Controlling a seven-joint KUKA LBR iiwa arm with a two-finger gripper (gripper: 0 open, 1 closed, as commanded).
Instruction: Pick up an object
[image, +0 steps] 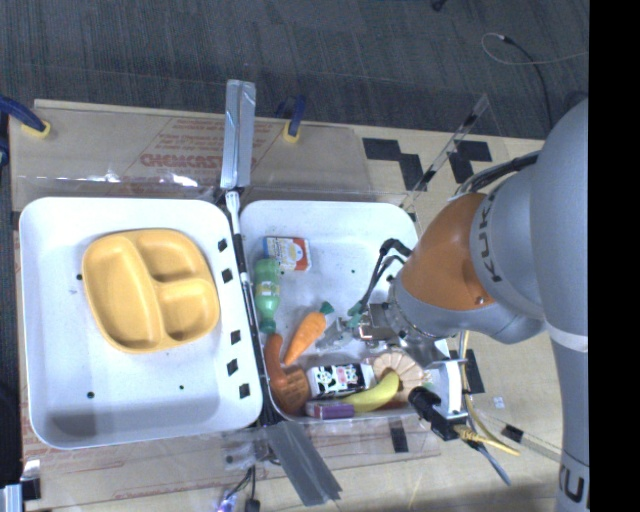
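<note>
On the counter (330, 150), the right bin (340, 225) held a light, stiff carrot (305, 336), best pinched mid-body; gripper (375, 322) hovered beside it.

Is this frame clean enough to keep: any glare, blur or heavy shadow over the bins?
Camera view: lighting is even and the yellow tray and carrot read sharp; the clear sheet behind the left bin catches mild glare; the arm shades the right bin near the gripper, so small items there look murky.
</note>
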